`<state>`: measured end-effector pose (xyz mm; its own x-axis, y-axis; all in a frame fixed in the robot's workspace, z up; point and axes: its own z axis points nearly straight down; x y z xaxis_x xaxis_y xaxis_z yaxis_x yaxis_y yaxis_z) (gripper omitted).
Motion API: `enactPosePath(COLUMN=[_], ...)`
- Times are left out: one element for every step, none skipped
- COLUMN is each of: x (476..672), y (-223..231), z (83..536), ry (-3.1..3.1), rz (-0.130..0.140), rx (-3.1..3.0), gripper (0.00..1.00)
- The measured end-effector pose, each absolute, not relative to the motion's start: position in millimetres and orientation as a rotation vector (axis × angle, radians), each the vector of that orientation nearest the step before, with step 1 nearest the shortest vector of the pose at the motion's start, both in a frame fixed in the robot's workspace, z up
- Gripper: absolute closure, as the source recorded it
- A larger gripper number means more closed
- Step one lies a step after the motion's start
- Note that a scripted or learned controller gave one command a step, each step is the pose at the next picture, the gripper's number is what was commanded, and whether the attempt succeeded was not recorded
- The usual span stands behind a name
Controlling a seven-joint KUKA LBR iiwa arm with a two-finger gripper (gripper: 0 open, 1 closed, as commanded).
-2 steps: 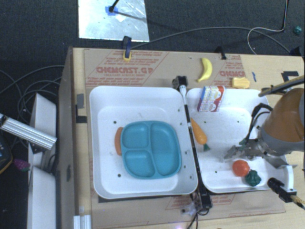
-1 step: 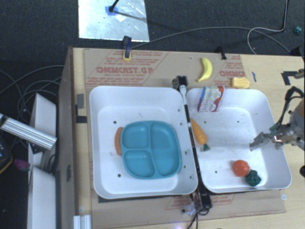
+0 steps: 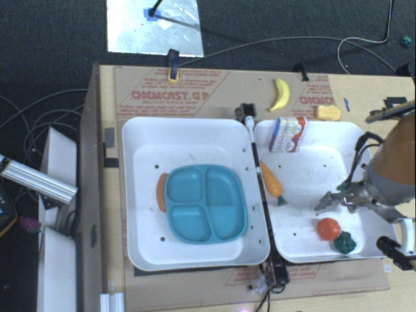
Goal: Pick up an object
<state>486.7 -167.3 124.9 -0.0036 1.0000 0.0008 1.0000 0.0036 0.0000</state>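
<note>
Jaws just above-left of the tomato (image 3: 329,228), apart.

Tomato (image 3: 329,228) beside broccoli (image 3: 345,242), right bin (image 3: 305,255)

This is a robotics lab, set up for testing rather than living or cooking. The tabletop (image 3: 195,90) is covered with printed cardboard sheeting, and two shallow white bins (image 3: 140,174) sit clamped side by side on it. Loose black cables (image 3: 39,109) trail over dark carpet (image 3: 52,31), and a taped foil sheet (image 3: 153,18) lies on the floor. The items are plastic toy food, such as a banana (image 3: 281,95) and a carrot (image 3: 271,180), beside the grey and orange robot arm (image 3: 393,161).
</note>
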Motion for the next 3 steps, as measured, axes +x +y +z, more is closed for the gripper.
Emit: enactPosePath(x=[488.0, 520.1, 506.3], y=[-168, -204, -207], z=[136, 207, 185], ry=[-2.230, -2.229, -2.224], rz=[-0.004, -0.002, 0.000], rx=[-2.219, -2.221, -2.221], gripper=[1.00, 1.00, 1.00])
